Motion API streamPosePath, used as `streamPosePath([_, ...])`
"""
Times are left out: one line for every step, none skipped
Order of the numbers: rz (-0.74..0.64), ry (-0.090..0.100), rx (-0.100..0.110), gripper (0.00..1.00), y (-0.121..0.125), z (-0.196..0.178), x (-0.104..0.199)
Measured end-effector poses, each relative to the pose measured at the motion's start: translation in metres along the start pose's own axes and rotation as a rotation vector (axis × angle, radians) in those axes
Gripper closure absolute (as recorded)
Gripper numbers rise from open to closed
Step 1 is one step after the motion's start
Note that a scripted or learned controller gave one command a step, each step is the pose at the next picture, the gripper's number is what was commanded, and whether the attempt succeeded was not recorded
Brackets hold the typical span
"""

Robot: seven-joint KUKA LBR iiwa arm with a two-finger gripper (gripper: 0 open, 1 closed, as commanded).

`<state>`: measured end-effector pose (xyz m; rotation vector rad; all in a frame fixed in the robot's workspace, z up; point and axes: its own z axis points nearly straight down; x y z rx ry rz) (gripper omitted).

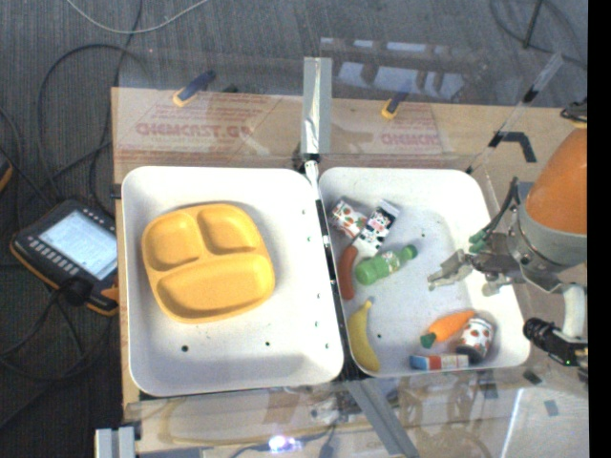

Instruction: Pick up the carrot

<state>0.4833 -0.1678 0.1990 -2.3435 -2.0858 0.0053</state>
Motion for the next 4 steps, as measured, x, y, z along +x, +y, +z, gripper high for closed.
streamPosePath([0.027,0.001,-0.013,0.00,0.008,0.110,-0.026])
streamPosePath([0.449,-0.002,-0.022,0.00,0.006,0.109,-0.001])
streamPosePath([0.620,0.011,-0.002,0.00,0.008,0.105,-0.032])
streamPosePath([0.667,-0.005,-0.002,0.00,0.010,-0.054,-0.014])
